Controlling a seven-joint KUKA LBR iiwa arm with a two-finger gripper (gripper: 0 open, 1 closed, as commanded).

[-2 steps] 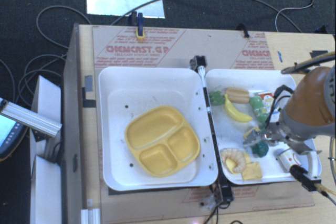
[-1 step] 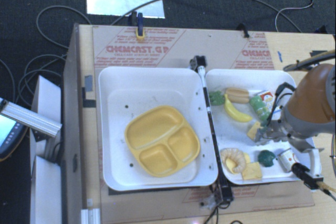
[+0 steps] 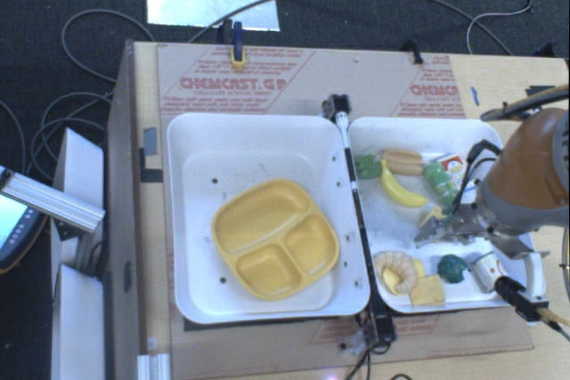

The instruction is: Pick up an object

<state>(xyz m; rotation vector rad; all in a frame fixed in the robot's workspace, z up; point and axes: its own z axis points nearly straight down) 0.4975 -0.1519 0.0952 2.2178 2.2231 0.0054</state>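
The right bin point(image 3: 419, 125) holds several small toy foods. A yellow banana point(image 3: 403, 190) lies near its middle, below a tan bread roll point(image 3: 403, 161). Green pieces sit at the bin's left point(image 3: 367, 165) and at its upper right point(image 3: 438, 177). Along the front lie a pale curled pastry point(image 3: 397, 270), a yellow wedge point(image 3: 428, 290), a teal ball point(image 3: 451, 268) and a small white cup point(image 3: 485, 268). My gripper point(image 3: 430, 234) hangs low over this bin, just right of the banana's end and above the teal ball. Nothing is visibly held.
The left bin point(image 3: 258, 125) holds a yellow three-compartment plate point(image 3: 274, 238). A black divider clamp point(image 3: 337, 108) sits between the bins. The arm's orange band point(image 3: 534, 165) covers the right bin's right edge. Cables trail on the dark floor behind the bench.
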